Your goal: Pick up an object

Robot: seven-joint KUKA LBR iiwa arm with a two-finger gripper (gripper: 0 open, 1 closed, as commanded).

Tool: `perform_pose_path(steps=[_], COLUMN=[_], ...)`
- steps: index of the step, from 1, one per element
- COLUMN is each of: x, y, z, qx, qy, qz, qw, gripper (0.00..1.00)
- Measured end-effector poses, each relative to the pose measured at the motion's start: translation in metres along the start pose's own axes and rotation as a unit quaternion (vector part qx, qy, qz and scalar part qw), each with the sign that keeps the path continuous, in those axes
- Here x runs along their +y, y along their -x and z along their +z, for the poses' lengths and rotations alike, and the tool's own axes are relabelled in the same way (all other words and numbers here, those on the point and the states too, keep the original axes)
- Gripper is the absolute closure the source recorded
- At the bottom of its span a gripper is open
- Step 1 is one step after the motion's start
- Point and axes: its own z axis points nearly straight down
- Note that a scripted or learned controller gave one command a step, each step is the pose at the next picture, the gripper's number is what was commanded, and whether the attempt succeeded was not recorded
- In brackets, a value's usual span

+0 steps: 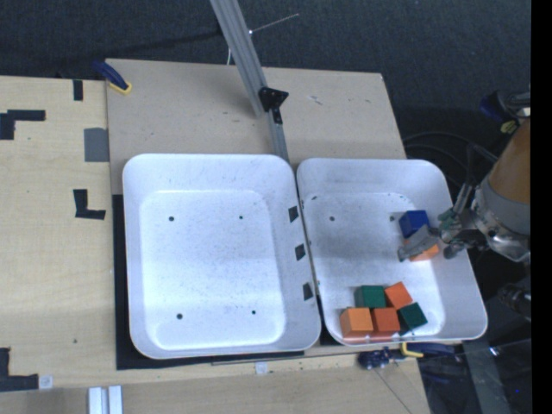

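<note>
My gripper [421, 247] reaches in over the right rim of the right bin [362, 184]. A small orange block [425, 250] sits between its fingers, with one grey fingertip [405, 253] showing on the block's left. A blue block [414, 222] lies just above and to the left of the gripper, close to it. At the bin's front sits a cluster of blocks: a green one [371, 296], an orange one [398, 294], two more orange ones [355, 320] [385, 319], and a second green one [412, 316].
The left bin [207, 166] stands beside the right one, sharing a raised middle rim. A grey metal pole [246, 50] slants across the back of the bench. A blue and yellow clamp [392, 354] lies at the right bin's front edge.
</note>
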Motion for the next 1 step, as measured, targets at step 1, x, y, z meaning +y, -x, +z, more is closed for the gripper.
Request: perform_pose_path(steps=[1], x=[0.0], y=[0.0002], z=[-0.0001], qx=[0.0], qy=[0.0], qz=[0.0], qw=[1.0], gripper=[0.0])
